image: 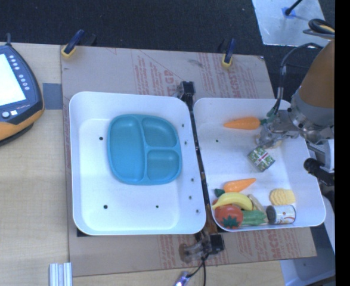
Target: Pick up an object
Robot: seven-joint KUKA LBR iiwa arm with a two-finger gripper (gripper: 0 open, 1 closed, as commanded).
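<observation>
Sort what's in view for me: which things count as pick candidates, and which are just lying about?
Job:
end effector
carrot
green-and-white box
second carrot
banana
can

Lying about:
blue divided plate
teach pendant
yellow clamps

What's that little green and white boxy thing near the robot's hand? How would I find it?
Look in the right white bin, the one without the blue plate. Just below the gripper, near the bin's middle, a small green and white box lies tilted by itself. Unlike the two orange carrots and the pile of toy food at the bin's bottom edge, it is blocky and patterned.
</observation>
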